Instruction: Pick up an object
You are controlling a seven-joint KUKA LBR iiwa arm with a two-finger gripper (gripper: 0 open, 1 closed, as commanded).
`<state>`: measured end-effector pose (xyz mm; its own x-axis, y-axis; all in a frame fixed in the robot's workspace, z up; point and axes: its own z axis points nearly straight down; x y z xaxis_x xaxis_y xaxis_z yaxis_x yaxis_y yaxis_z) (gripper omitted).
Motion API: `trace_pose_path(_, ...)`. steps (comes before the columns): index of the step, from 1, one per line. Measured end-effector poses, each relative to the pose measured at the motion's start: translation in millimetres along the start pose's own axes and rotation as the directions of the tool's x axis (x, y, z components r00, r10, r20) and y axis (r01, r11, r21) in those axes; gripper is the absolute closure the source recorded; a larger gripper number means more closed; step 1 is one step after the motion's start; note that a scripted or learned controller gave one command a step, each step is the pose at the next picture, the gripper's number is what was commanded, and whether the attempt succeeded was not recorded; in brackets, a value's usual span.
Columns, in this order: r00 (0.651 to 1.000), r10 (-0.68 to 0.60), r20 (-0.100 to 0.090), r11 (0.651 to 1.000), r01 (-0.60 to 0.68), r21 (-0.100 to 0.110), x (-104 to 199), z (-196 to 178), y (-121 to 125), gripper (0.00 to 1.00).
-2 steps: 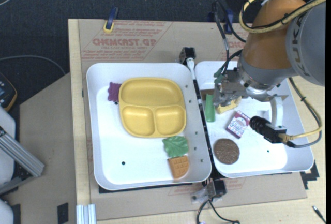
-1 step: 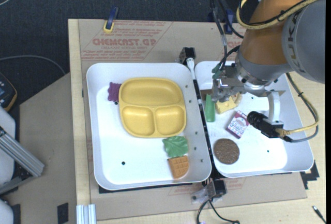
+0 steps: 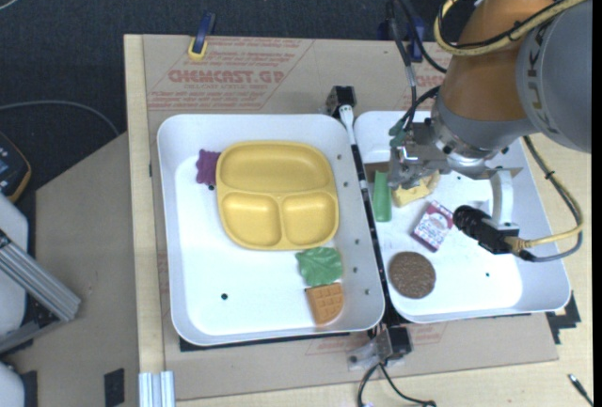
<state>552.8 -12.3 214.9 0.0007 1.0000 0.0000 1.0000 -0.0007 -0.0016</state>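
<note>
Dark carpet surrounds the worktop [image 3: 141,208], which carries two white bins. Over the right bin [image 3: 527,292], the tool [image 3: 411,172] hangs at about ten o'clock, just above a pale yellow block [image 3: 411,195] and beside a green stick [image 3: 381,200]; I cannot tell its state. A yellow divided plate [image 3: 277,192] fills the left bin [image 3: 188,283].

The grey arm [image 3: 555,67] enters from the upper right of the frame, its orange band [image 3: 494,48] bulging just above the wrist. The wrist points steeply downward toward the centre right of the picture. The tool [image 3: 411,178] hangs below it, low over the right side; the wrist body above hides its tips.
</note>
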Motion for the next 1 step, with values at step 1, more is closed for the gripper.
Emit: trace_pose_path(1, 1.0, 0.0, -0.001, 1.0, 0.0, -0.001, 0.6, -0.1, 0.1, 1.0)
